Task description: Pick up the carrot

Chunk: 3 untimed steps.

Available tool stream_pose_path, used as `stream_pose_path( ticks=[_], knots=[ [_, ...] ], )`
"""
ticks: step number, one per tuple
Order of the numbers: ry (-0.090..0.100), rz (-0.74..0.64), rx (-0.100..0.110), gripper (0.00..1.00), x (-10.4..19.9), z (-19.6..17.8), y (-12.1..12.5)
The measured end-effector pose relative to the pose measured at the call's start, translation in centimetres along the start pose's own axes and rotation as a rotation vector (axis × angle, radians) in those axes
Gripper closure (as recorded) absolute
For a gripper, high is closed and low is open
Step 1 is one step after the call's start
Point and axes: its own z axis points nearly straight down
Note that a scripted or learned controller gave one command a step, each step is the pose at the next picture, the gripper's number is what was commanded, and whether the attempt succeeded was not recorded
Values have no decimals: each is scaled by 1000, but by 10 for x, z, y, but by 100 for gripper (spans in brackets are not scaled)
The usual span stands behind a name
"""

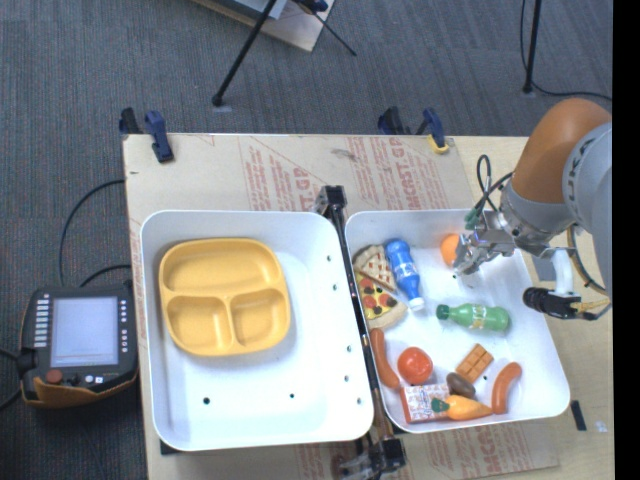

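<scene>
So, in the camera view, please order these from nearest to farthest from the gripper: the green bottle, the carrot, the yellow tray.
From the gripper:
1. Green bottle, just below it in the right bin.
2. Carrot, at that bin's bottom edge.
3. Yellow tray, far off in the left bin.

Arm (575, 178) cut off beyond the right bin (545, 348). Jaws too small and dim above that bin's far side to tell open from shut. Orange ball (451, 247) half hidden behind the gripper (470, 260). Carrot (462, 407) partly covered at its thick end by a brown piece (460, 385). Box (424, 402) print too small to read.
</scene>
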Motion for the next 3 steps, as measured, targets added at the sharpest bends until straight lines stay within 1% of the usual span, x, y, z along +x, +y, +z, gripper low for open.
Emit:
stream_pose_path(
  ticks=[1, 2, 3],
  knots=[
    [0, 0, 0, 0, 0, 0, 0],
    [-5, -94, -16, 0, -3, 10, 1],
    [-2, -95, -7, 100, -2, 5, 0]
  ],
)
